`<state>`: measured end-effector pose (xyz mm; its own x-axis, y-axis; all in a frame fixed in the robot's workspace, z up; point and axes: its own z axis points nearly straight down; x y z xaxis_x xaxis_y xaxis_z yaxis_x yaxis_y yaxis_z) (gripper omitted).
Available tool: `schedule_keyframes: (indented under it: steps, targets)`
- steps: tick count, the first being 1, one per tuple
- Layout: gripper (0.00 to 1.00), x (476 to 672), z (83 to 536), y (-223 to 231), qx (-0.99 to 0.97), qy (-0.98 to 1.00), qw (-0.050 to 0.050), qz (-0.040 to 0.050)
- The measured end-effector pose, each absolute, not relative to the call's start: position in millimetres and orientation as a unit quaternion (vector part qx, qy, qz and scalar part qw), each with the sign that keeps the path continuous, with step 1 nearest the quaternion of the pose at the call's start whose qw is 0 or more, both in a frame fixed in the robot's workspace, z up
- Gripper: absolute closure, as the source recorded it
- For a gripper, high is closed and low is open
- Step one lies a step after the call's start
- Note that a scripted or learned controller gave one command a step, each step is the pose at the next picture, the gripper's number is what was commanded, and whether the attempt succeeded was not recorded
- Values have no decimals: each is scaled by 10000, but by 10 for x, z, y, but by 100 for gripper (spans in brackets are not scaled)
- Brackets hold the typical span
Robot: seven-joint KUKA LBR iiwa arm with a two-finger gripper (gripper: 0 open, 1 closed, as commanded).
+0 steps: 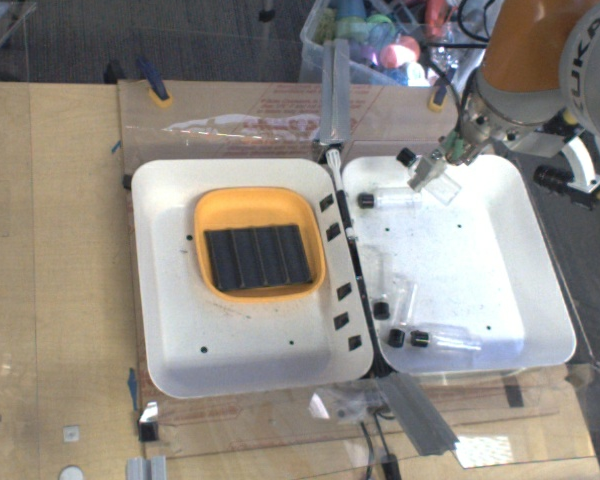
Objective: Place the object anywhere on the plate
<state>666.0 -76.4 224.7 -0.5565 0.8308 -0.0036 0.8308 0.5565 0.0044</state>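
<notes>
While the grey arm [540,58] reached in from the right, its pincer [427,173] hung over the far edge of the right bin [540,268]; whether it was open or closed on anything I could not tell. A clear vial with a black cap [388,200] lay just below it, and more such vials [435,340] lay near the bin's front. In the left bin [160,308] sat the orange plate [215,208], carrying a dark ridged block [258,256].
</notes>
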Motion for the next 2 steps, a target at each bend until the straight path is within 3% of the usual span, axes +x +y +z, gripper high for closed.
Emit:
schedule_keyframes:
  steps: [2]
  targets:
    - [100,6613,1877,-482,3809,9246,-2,4]
